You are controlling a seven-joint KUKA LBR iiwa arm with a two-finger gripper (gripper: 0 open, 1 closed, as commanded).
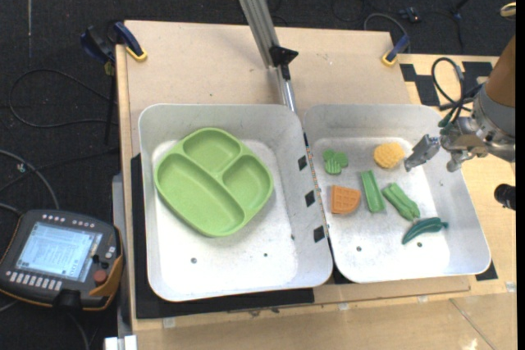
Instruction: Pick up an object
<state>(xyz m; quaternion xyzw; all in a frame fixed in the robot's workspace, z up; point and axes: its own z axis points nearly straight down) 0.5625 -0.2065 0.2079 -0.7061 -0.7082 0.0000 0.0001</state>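
The two-finger gripper (437, 152), fingers apart and gripping nothing, is hovering beside the round yellow toy (389, 154). The long green bean-shaped toy (372, 191) is lying below it, pointing lengthwise away from the camera.

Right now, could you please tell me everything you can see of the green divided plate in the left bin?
The green divided plate is a light green, plastic-looking tray, a rounded oval with raised ridges splitting it into three compartments: one long section along its lower left and two smaller ones at the upper right. It lies flat, right side up, set at a slant, on the floor of the left bin, towards the upper half. Nothing lies in it or touches it.
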